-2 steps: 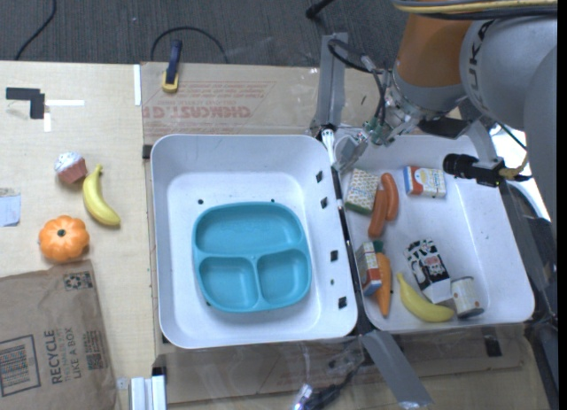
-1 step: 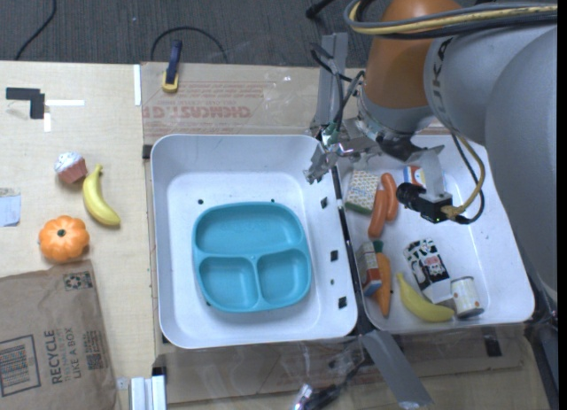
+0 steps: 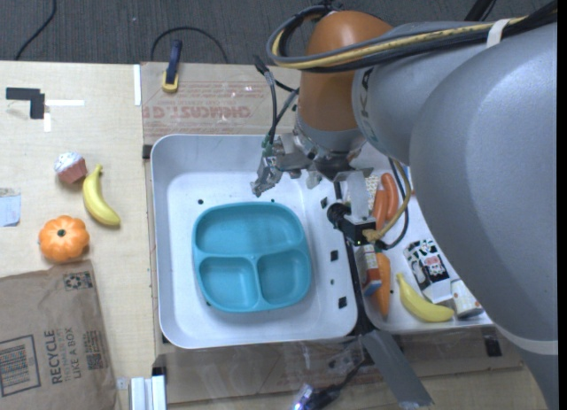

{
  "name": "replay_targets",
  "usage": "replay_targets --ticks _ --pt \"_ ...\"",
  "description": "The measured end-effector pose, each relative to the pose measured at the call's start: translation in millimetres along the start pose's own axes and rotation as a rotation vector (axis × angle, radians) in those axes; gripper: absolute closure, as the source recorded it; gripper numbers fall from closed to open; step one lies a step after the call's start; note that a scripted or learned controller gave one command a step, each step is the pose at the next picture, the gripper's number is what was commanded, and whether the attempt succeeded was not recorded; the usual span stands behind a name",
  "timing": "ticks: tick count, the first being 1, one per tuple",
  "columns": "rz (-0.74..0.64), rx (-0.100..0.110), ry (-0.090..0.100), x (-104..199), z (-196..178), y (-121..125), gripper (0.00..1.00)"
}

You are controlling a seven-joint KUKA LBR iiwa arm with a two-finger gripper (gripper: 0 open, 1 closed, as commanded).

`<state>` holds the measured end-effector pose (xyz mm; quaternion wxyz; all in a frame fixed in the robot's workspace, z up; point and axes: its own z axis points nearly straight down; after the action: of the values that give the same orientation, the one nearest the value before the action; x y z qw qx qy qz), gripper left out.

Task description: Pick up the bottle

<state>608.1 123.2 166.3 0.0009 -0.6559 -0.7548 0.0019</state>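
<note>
Your bench inventory:
- Two-finger gripper (image 3: 264,176): over the far end of the left shallow white bin (image 3: 177,311), just beyond the blue three-compartment plastic plate (image 3: 252,256). You cannot tell whether it is apart or together.
- Small white bottle with a black-and-white label (image 3: 429,265): lying in the right shallow white bin (image 3: 383,318), well apart from the gripper, just beside a yellow banana (image 3: 423,303) and near an orange carrot (image 3: 386,199).

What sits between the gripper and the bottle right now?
In the camera view, the divider where the two bins meet runs between the gripper and the white bottle. A carrot also lies on that line, in the right bin.
</note>
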Motion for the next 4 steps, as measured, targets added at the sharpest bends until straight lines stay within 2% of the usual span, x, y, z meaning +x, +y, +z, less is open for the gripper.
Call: replay_targets --ticks 1,2,3,4 --pt "-0.263 -0.011 -0.001 33 73 -66 0.00" --pt "-0.256 -0.009 -0.003 29 64 -65 1.00" --pt "-0.405 -0.004 -0.002 61 -105 -80 1.00" --pt "-0.680 -0.002 -0.001 11 35 -79 1.00"
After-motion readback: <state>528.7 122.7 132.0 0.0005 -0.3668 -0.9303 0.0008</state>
